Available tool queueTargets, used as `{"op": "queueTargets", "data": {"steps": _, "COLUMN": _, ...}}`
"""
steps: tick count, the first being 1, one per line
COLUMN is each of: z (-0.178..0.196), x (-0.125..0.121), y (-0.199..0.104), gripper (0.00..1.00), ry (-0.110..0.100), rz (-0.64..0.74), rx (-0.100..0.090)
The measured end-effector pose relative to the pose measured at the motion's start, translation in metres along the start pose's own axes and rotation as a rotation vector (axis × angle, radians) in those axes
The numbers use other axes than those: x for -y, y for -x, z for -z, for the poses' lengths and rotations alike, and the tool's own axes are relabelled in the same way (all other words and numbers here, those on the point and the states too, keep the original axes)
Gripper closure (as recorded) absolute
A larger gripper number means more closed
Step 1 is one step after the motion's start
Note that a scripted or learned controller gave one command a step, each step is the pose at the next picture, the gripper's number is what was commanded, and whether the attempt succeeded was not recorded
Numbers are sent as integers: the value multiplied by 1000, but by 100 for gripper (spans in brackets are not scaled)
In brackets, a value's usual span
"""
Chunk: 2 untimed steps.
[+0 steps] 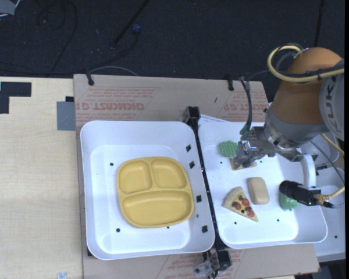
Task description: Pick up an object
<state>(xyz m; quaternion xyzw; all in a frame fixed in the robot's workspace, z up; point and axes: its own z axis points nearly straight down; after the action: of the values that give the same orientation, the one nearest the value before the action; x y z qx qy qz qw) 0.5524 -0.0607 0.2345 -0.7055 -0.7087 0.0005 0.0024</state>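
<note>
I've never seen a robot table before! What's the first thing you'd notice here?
The big yellow tray with three sections jumps out first, lying in the left bin. Next comes the robot arm, reaching in from the right over the right bin, its gripper low near a small green piece. Below it lie a toy pizza slice and a tan block, side by side.
</note>
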Motion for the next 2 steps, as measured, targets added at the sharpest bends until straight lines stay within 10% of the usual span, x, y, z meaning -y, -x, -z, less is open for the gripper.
{"op": "queueTargets", "data": {"steps": 2, "z": -20, "x": 18, "y": -104, "gripper": 100, "ry": -2, "rz": 0, "rx": 1}}
